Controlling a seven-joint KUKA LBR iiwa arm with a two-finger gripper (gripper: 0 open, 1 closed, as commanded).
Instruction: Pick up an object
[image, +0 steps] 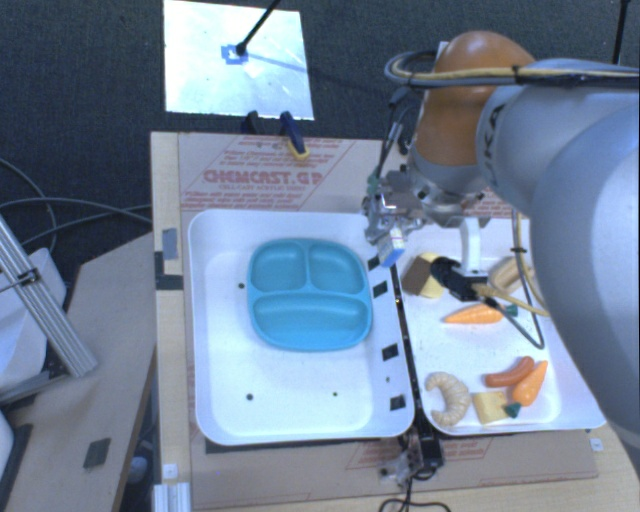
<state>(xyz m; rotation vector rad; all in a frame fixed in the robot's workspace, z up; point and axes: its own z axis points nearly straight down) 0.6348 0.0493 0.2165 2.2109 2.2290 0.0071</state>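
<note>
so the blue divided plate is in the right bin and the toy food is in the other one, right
Not quite. The camera view shows the blue divided plate in the left bin, not the right one. The toy food, such as the carrot, lies in the other, the right bin.

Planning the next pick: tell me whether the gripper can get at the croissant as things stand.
Probably yes. The croissant lies near the front of the right bin, with only a cheese wedge beside it and nothing on top. The gripper hovers over the divider further back, so it would have to travel forward.

A robotics lab: a bench (120, 300) with two white bins (215, 330), loose cables (60, 205) and aluminium framing (40, 300).
</note>
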